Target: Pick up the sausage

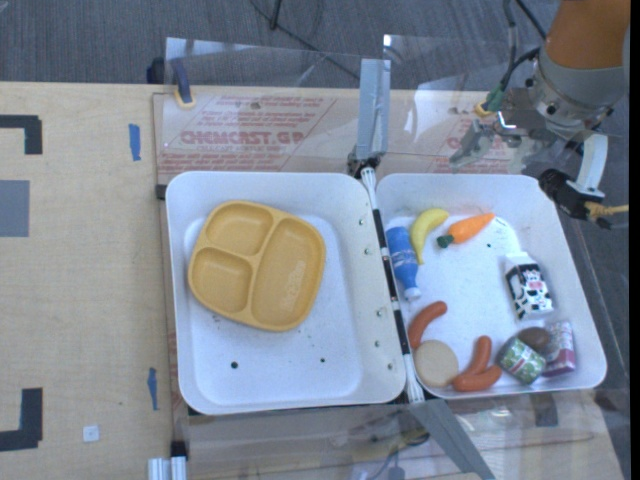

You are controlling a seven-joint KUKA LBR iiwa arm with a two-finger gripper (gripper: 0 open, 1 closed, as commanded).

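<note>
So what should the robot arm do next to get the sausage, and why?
Probably swing the gripper down toward the near part of the right bin. It hangs above that bin's far rim, holding nothing, while the sausage lies lower in the bin beside the round cracker, well away from it.

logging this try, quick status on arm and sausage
Gripper up over the right bin's far rim, carrying nothing. Sausage lies in that bin, untouched. Round slice and blue bottle close beside it.
</note>
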